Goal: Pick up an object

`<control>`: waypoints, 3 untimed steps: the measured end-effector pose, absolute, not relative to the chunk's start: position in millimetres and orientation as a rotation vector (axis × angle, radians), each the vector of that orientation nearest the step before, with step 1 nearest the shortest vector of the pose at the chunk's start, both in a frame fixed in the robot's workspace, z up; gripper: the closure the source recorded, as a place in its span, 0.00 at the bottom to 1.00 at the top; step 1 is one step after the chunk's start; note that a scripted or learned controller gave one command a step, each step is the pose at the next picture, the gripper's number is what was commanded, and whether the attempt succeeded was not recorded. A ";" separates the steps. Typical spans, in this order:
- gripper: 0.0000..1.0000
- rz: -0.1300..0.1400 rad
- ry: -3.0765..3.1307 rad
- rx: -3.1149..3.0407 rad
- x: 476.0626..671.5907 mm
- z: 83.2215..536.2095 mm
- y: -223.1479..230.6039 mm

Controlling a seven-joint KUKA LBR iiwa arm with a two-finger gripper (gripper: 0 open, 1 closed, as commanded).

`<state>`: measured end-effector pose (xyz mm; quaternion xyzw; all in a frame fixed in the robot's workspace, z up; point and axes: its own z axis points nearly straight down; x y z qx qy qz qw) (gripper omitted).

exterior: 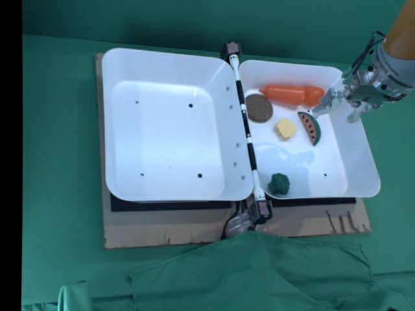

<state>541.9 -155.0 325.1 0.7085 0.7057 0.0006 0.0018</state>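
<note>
The gripper (340, 107) has its fingers (326, 102) apart, with nothing between them, over the upper right corner of the right bin (363, 173); the arm (399, 47) comes slanting from the upper right of the frame; in this bin lie a carrot (292, 94), cookie (259, 107), cheese (285, 129), watermelon slice (310, 127) and broccoli (279, 184); the left bin (123, 70) is to the left, touching it.

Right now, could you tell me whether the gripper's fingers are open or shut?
Open: the gripper shows two fingers spread apart above the right bin's edge, with nothing between them.
</note>
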 end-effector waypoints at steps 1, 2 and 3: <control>0.00 0.002 2.214 2.223 542.0 325.1 -155.0; 0.00 -0.004 2.216 2.227 548.2 273.3 -164.3; 0.00 -0.004 2.216 2.227 552.8 217.6 -173.7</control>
